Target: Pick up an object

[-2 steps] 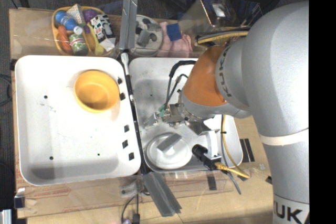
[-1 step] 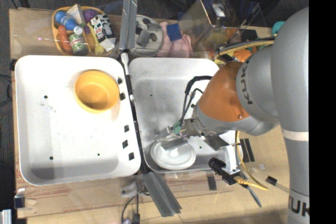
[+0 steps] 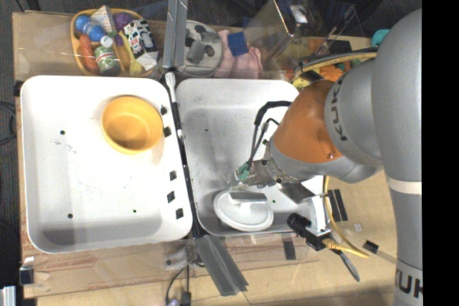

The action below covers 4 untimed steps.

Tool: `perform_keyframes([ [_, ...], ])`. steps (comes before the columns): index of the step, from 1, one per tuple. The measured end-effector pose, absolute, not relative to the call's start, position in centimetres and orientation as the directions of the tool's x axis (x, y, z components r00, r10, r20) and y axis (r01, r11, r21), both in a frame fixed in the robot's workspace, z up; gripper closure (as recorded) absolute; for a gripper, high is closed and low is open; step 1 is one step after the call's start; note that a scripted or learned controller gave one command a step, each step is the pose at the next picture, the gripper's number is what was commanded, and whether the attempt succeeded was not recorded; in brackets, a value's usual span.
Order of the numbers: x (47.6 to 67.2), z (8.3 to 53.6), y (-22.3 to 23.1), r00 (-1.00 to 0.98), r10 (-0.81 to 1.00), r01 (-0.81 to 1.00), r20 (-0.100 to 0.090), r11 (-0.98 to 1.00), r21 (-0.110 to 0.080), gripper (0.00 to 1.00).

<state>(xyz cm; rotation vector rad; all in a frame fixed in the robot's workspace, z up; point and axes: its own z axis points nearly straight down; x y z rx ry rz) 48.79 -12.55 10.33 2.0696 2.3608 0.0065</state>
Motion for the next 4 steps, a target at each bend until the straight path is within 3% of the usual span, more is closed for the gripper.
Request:
perform_keyframes([
  [1,48.8,10.3,-12.5,-0.131,0.991,0.991,0.001,0.131,0.005,0.0],
  [2,51.2,13.8,-15.2,-0.189,0.982,0.982,0.002,0.189,-0.003,0.0],
  [3,48.2,9.7,-14.5,-0.272,0.962,0.962,-0.003,0.272,0.012,0.0],
  [4,49.2,13.2,-21.0,-0.025,1.0,1.0,0.0,0.025,-0.002,0.0],
])
